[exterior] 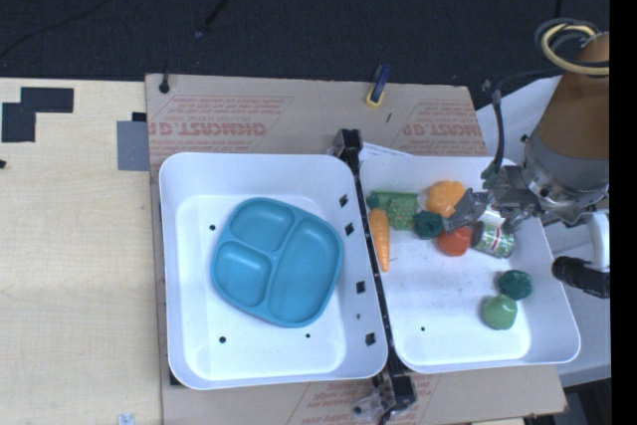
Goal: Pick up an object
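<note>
**Fig. 1 — Arm over the right bin, overhead slant view**

Two white bins sit side by side on the desk. Left bin point(179, 214): blue divided plate point(277, 260), centre-left of frame. Right bin point(542, 348): orange carrot point(380, 239) along its left wall, green block point(396, 207) beside it, orange ball point(447, 195), dark teal piece point(428, 225), red item point(455, 242), small can point(495, 239); lower right, a dark green piece point(516, 285) just above a light green fruit point(500, 313). Pincer point(476, 214) hangs at the red item/can cluster, mid-right; whether spread or pressed together can't be told.
</note>
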Robot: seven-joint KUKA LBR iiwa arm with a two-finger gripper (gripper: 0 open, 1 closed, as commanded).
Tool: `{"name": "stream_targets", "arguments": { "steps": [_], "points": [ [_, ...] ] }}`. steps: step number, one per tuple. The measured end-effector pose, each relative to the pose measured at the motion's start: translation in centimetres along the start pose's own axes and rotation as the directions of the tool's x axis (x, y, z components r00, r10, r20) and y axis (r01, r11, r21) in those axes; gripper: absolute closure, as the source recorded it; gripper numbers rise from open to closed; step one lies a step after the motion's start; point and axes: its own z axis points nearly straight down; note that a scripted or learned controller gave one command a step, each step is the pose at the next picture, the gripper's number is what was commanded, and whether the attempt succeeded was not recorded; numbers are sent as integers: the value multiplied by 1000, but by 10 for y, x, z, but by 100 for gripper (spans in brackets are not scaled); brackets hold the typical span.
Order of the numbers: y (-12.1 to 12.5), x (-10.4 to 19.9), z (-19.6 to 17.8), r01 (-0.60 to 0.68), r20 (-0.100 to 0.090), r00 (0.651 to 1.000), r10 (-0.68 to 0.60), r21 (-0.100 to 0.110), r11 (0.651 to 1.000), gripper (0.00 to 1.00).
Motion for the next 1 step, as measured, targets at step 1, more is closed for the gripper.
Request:
{"name": "stream_targets", "arguments": {
  "steps": [1],
  "points": [
    [2,0,-6,2,2,1000,-2,-13,1000,0]
  ]
}}
